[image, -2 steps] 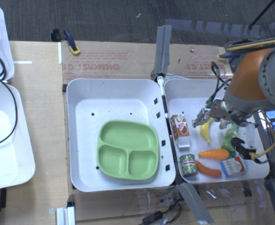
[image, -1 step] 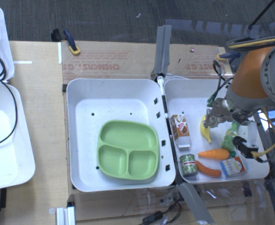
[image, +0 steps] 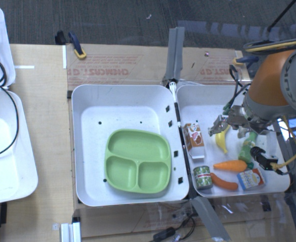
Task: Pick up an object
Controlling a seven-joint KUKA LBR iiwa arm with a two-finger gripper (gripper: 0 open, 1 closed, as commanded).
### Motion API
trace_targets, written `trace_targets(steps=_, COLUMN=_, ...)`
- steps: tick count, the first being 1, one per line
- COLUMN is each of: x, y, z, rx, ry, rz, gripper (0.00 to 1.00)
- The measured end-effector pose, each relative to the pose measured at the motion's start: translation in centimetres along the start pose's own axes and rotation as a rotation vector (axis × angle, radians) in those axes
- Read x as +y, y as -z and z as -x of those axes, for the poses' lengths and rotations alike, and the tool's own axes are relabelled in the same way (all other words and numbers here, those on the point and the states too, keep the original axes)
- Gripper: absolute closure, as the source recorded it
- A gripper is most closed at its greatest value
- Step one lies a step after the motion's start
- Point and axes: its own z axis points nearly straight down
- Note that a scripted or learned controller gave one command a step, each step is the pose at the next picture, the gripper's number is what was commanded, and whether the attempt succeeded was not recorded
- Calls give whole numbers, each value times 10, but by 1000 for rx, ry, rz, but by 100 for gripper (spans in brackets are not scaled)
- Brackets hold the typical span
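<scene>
Gripper (image: 223, 127) poised over banana (image: 221, 140) mid right bin (image: 208, 97); finger state cannot be told. Risk judged: curved banana slips, or carrot (image: 230, 166) just beside gets nudged.

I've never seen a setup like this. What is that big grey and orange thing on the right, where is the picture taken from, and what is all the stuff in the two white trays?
The picture comes from one fixed camera above the bench, looking down at a slant. The grey and orange machine is a robot arm reaching in from the right; its job is to pick up an object. At its tip is a metal claw, hovering over the right shallow white bin, just above a yellow toy banana. I cannot tell whether the claw is open, and nothing is visibly held.

That bin also holds a small brown carton, an orange toy carrot, a green-labelled can, a reddish sausage-shaped toy and a blue-and-white packet. The left shallow white bin holds a light green divided plastic plate.
</scene>
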Motion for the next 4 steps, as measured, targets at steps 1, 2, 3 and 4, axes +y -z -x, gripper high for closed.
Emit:
trace_targets(steps=1, x=51, y=-9, z=23, rx=-1, ry=-105, rz=3, gripper=0)
trace_targets(steps=2, x=-7, y=-28, z=22, rx=1, ry=-126, rz=6, gripper=0)
trace_targets(steps=3, x=-20, y=-29, z=42, rx=3, ry=-65, rz=5, gripper=0)
trace_targets(steps=4, x=-21, y=-20, z=44, rx=1, ry=-71, rz=4, gripper=100)
